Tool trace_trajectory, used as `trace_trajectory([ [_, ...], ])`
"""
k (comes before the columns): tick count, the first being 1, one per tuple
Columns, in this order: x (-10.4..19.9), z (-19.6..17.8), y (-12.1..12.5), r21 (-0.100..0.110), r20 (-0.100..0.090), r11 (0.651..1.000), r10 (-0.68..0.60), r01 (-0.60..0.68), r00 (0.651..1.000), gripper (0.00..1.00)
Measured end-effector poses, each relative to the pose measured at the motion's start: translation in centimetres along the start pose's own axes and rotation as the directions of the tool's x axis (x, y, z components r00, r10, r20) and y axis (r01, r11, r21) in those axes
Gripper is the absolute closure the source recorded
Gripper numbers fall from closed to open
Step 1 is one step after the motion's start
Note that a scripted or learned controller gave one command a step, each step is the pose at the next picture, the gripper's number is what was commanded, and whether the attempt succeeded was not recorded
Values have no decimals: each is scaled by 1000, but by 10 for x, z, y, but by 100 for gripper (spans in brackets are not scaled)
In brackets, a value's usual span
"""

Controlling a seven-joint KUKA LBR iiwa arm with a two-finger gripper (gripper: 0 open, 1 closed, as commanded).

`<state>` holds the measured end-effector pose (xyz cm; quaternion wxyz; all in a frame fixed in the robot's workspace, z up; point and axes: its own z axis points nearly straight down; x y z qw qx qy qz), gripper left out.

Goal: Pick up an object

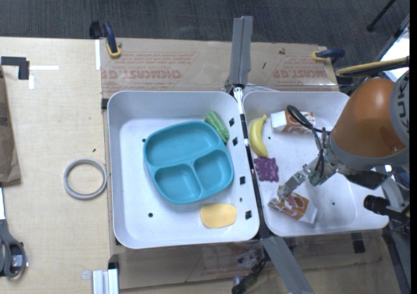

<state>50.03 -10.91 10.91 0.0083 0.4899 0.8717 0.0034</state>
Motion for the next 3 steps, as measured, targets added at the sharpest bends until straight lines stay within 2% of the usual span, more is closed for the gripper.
trace_trajectory([
  [1,-41,19,82,15,-10,997,77,-77,997,0],
  [2,-37,-38,60,16,-7,987,159,-159,987,0],
  [3,-91,4,106,27,-13,996,88,-88,996,0],
])
